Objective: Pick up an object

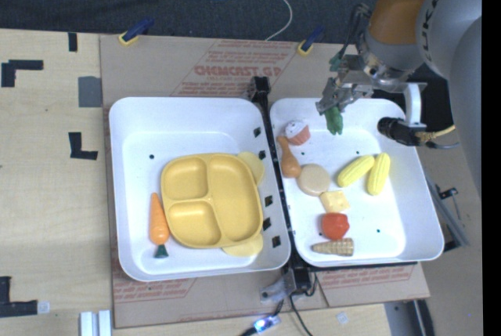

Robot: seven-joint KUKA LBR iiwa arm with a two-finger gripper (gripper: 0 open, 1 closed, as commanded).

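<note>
One fixed cam above bench [47, 170], slanted down, both bins [125, 170] in frame.

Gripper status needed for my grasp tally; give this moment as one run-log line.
gripper: shut on green item | position: above right bin, far edge | lifted: appears so | left bin: untouched

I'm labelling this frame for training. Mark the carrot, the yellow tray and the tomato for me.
carrot [158, 220]: camera view, middle of its orange body.
yellow tray [211, 197]: camera view, the divider between its compartments.
tomato [334, 226]: camera view, centre of its red top.
</note>
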